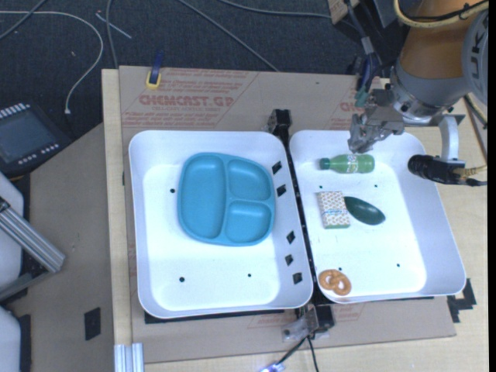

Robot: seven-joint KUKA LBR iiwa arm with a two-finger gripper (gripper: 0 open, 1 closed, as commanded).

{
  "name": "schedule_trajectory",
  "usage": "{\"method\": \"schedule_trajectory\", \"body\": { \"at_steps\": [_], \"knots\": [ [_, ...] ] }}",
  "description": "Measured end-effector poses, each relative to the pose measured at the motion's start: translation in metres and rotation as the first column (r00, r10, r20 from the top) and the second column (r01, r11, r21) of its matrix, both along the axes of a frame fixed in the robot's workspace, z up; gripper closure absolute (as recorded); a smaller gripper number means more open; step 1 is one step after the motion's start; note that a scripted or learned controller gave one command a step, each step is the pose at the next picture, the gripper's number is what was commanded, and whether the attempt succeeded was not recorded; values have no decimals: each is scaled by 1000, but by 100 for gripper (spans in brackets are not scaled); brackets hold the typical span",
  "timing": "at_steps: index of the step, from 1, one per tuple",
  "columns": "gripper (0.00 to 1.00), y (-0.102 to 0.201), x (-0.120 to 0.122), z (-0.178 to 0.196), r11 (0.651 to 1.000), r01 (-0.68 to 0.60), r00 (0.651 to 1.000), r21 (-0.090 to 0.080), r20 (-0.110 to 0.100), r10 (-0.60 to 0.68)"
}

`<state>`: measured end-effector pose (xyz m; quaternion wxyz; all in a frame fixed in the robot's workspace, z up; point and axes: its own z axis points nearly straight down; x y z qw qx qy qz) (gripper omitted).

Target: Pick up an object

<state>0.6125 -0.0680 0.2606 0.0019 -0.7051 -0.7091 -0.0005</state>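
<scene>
The arm enters at about two o'clock in the camera view. Its widest visible section is a rounded orange band, dull and slightly glossy, edged above by a pale yellowish ring. Below the band sits a grey metallic collar that narrows toward the wrist. Black cables loop along its ten o'clock side. The pincer is a compact block of grey metal with darker joints and small bright fittings, tapering to slim fingers. A pale grey bracket curves off the wrist at four o'clock.
</scene>
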Motion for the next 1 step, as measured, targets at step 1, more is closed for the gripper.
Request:
{"method": "schedule_trajectory", "body": {
  "at_steps": [1],
  "knots": [
    [100, 57, -14, 2, 1000, -1, 1000, 0, -1, 1]
  ]
}}
